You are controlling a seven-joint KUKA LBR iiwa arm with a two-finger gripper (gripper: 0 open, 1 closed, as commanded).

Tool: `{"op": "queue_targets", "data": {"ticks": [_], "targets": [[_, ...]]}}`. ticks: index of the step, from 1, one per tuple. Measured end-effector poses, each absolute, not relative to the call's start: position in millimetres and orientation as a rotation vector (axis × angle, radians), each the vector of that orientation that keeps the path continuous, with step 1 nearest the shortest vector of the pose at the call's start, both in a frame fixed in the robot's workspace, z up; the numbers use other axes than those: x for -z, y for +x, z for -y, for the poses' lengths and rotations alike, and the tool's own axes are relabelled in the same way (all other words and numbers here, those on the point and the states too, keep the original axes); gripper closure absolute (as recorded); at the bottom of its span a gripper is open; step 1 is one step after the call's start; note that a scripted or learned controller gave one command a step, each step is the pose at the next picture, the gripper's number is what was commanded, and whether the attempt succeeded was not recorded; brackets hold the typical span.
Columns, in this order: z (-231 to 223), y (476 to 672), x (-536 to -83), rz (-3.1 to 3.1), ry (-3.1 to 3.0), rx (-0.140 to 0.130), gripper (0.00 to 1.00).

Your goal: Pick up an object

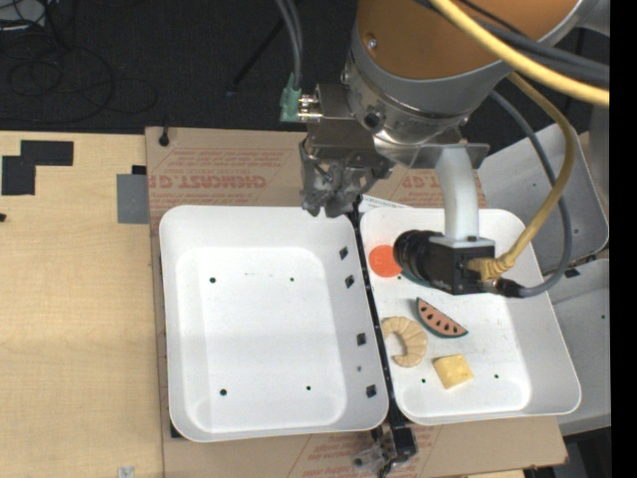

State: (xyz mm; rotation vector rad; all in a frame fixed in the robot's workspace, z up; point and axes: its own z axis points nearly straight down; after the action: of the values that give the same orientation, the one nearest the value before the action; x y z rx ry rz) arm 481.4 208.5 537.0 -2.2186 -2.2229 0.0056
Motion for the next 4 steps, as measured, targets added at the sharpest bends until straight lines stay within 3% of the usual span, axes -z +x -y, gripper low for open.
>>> {"op": "queue_targets", "data": {"ticks": [1,2,3,4], "targets": [[-232,517.7,-537,2.227,-2.215,-0.005,1.00],[-243,522.0,-537,2.223,-2.218,-0.006,1.00],[-243,487.6,-537,2.221,-2.218,-0.010,1.00],[-244,500.0,-496,2.221,-2.220,-0.010,1.00]]}}
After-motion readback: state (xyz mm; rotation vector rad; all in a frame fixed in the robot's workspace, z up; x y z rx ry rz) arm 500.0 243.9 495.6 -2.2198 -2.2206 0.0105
